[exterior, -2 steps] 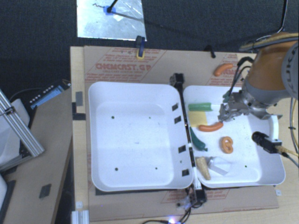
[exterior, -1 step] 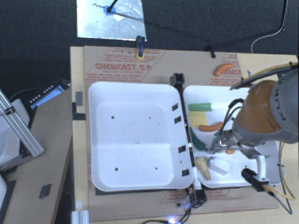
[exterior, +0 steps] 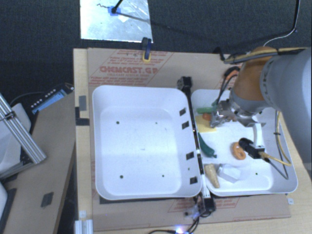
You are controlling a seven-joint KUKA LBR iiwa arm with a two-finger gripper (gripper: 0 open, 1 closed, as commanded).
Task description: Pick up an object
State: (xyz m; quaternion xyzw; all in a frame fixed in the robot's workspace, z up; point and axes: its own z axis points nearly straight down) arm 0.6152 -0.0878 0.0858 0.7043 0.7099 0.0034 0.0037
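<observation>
The worktop (exterior: 80, 145) is covered w/ a cardboard sheet carrying two shallow white bins side by side. The left bin (exterior: 141, 140) lies well apart from the action. The right bin (exterior: 280, 184) holds all the candidate objs, and the arm (exterior: 282, 82) is reached in over its upper part from the right.

The tool (exterior: 219, 117) is seen low over the bin's upper-left corner, just beside or touching a yellow piece (exterior: 207, 127) and a small orange-red item (exterior: 207, 115), w/ a green item (exterior: 204, 110) at the same spot. Whether the tool is released or clenched cannot be told; the wrist hides that, and nothing can be confirmed as held.

Judged step: a grasp attempt in the crowded corner near the bin wall. For it to be done well, one obj should be singled out, since three lie touching or nearly so; a centred descent is advised so that the wall is not struck and the neighbours are not pushed aside. A lift should be made straight up and slow, and the hold checked before any travel.

Easier targets are judged to lie apart: the green strip (exterior: 207, 146), the orange ring (exterior: 238, 151), the cream cone-like piece (exterior: 212, 175) and the pale block (exterior: 229, 173).
</observation>
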